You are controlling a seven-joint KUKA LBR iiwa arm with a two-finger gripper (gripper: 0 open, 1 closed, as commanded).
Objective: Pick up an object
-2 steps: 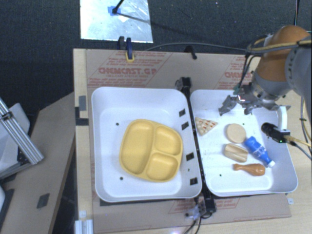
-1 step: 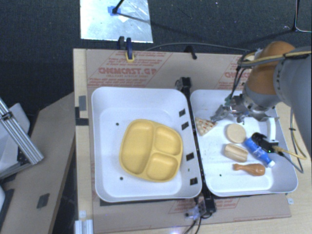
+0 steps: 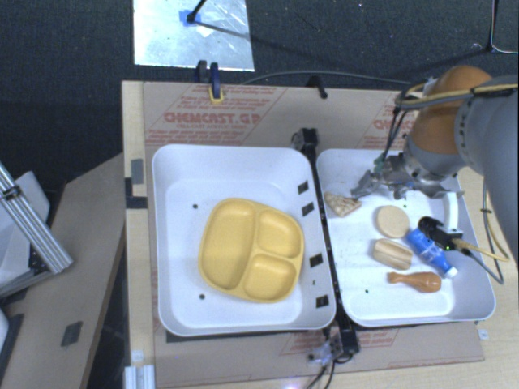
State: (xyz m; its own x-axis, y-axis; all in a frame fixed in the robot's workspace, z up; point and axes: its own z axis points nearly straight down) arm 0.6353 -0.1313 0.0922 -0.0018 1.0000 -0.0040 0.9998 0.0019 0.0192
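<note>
My gripper (image 3: 379, 190) hangs over the back part of the right bin (image 3: 470, 298), open, with nothing between its fingers. Just left of its tips lies a tan wedge-shaped slice (image 3: 341, 204). Below it rests a round tan disc (image 3: 392, 220), and in front of that a small bread loaf (image 3: 392, 254). A blue bottle (image 3: 429, 250) lies slanted to the right of the loaf. A brown drumstick (image 3: 414, 280) sits nearest the bin's front.
The left bin (image 3: 174, 217) holds a yellow divided plate (image 3: 251, 250). A black divider with clips (image 3: 318, 217) runs between the bins. My arm (image 3: 478, 128) covers the right bin's back right corner.
</note>
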